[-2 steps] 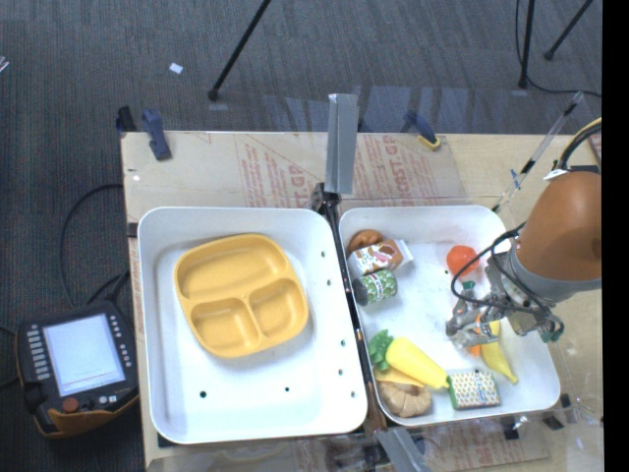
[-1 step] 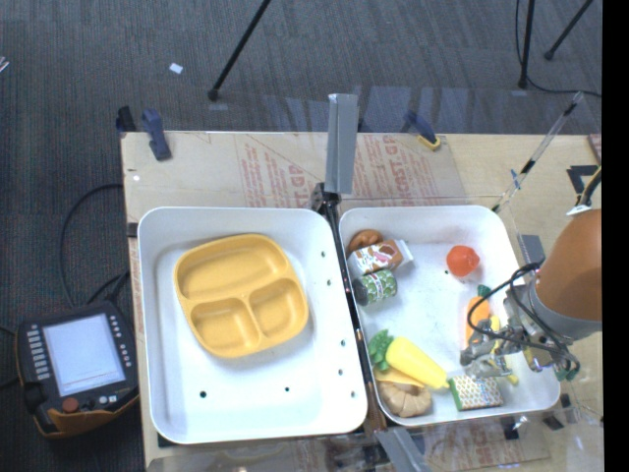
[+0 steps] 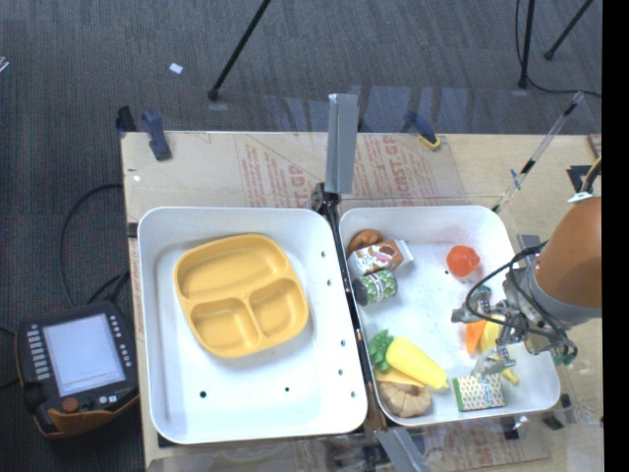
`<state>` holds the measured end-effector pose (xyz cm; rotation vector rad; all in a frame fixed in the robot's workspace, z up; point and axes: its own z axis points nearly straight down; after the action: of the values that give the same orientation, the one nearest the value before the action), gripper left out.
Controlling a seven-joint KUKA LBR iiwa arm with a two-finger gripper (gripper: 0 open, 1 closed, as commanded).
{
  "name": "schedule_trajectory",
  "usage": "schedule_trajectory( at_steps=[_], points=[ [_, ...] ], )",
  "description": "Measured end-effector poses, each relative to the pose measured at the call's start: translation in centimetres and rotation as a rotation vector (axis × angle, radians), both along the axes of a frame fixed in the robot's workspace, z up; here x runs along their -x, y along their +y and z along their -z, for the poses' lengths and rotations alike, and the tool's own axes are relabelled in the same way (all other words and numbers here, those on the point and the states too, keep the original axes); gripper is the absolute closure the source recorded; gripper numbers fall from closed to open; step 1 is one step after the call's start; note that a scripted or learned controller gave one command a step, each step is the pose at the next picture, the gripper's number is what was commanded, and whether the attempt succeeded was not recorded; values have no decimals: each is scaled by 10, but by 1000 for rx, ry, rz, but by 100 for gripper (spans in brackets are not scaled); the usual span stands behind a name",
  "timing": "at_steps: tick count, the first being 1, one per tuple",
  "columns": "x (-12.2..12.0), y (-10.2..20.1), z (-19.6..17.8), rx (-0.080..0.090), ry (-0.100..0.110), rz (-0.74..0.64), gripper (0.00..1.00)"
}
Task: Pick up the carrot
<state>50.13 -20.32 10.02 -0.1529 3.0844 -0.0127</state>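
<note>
Carrot (image 3: 475, 335) lay in the right bin (image 3: 491, 224), near its right wall, partly covered by the end effector (image 3: 503, 347), which hung low just over it with cables looped around the wrist; whether it was open or closed, or had hold of anything, could not be told. Nearby in that bin were a tomato (image 3: 463, 260), two cans (image 3: 376, 272), a corn cob (image 3: 413, 362), a bread roll (image 3: 406, 397) and a small box (image 3: 479, 392). A yellow tray (image 3: 241, 294) with compartments sat in the left bin (image 3: 157, 362) on the table (image 3: 226, 170).
</note>
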Motion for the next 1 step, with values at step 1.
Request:
schedule_trajectory(
  at_steps=[1],
  points=[
    [5, 0, -6, -3, 22, -5, 100]
  ],
)
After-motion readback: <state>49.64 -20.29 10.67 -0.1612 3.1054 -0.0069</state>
